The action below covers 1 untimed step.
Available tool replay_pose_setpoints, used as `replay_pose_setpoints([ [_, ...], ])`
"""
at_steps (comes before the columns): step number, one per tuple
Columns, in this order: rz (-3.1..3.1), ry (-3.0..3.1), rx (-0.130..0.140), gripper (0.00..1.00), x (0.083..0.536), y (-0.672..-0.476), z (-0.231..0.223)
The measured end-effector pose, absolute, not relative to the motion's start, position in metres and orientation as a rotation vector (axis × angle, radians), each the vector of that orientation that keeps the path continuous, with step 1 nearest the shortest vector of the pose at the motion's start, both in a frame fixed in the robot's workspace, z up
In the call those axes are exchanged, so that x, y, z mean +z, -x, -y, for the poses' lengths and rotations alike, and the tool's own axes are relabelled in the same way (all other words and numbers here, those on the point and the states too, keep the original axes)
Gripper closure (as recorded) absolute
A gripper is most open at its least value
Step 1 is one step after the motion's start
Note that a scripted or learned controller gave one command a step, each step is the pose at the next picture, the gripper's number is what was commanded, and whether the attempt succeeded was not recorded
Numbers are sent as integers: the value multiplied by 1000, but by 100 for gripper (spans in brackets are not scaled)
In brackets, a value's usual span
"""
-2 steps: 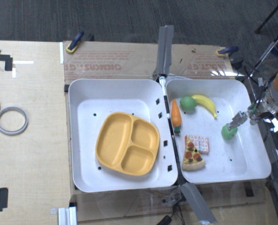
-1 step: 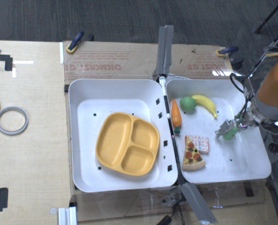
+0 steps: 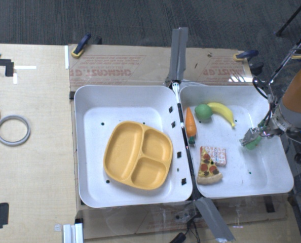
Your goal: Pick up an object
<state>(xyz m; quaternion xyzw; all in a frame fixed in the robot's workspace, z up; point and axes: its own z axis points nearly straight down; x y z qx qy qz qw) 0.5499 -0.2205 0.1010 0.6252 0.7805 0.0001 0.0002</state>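
The right bin (image 3: 272, 181) holds a yellow banana (image 3: 222, 112), a green ball-like fruit (image 3: 203, 112), an orange carrot (image 3: 190, 122) along the bin's left wall, a pizza slice (image 3: 208, 169) and a small pink-and-white packet (image 3: 218, 155) touching the slice. My gripper (image 3: 252, 137) hangs over the right part of this bin, right of the banana and above the bin floor. Its tip looks grey-green and blurred. Nothing recognisable shows between its fingers.
The left bin (image 3: 87, 110) holds a yellow three-compartment plate (image 3: 138, 155). A grey divider (image 3: 178, 54) runs between the bins. A roll of tape (image 3: 11, 130) lies on the bench at far left. Blue clamps (image 3: 81, 44) sit on the cardboard behind the bins.
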Motion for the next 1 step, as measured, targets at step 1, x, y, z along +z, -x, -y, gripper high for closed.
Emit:
replay_pose_setpoints([
  [1,-2232,-2211,-2,100,92,-625,171],
])
